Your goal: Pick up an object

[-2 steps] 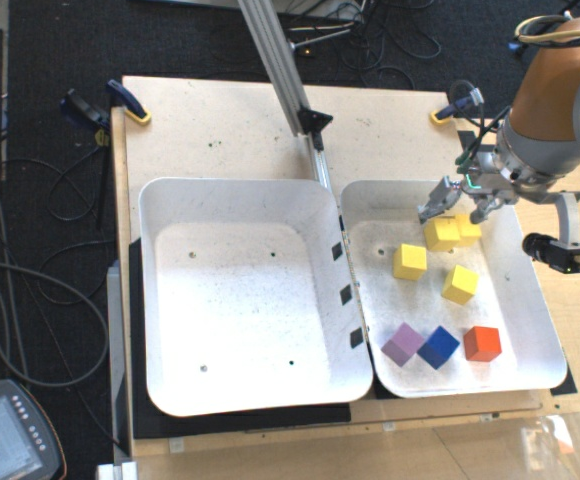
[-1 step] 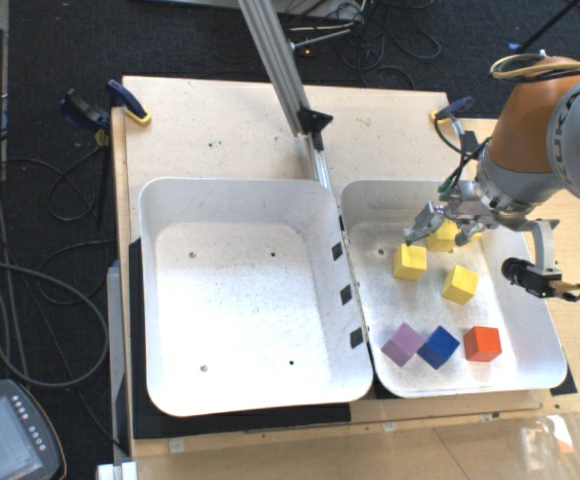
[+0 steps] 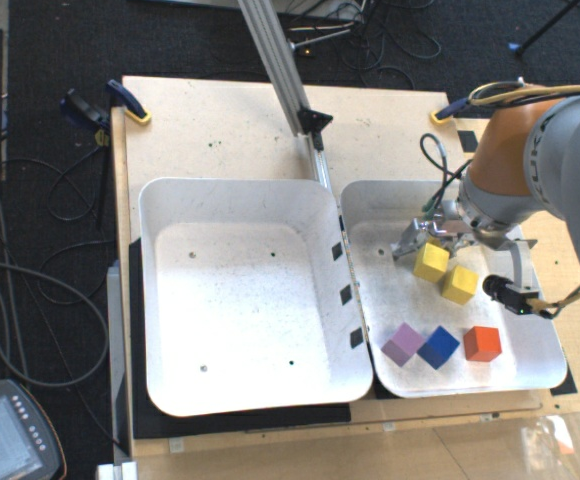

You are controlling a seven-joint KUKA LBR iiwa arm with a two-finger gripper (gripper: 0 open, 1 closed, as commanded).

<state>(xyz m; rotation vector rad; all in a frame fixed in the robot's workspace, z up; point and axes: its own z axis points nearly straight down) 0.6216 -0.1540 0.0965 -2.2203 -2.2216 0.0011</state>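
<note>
The gripper [image 3: 432, 236] hangs just over a yellow cube [image 3: 432, 262], probably to grasp it, but I cannot tell its state.

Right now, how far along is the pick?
Done: the tool is down in the right bin, at the nearer yellow cube. In hand: nothing visibly lifted; that cube sits on the bin floor. Left: grasp and raise one.

Arm over right bin, five blocks present
Gripper [image 3: 432, 236] sits just above a yellow block [image 3: 431, 263]; second yellow block [image 3: 460, 285] beside it; purple block [image 3: 403, 344], blue block [image 3: 438, 347], orange block [image 3: 482, 344] in a row near the front wall of the right bin [image 3: 370, 208]
</note>
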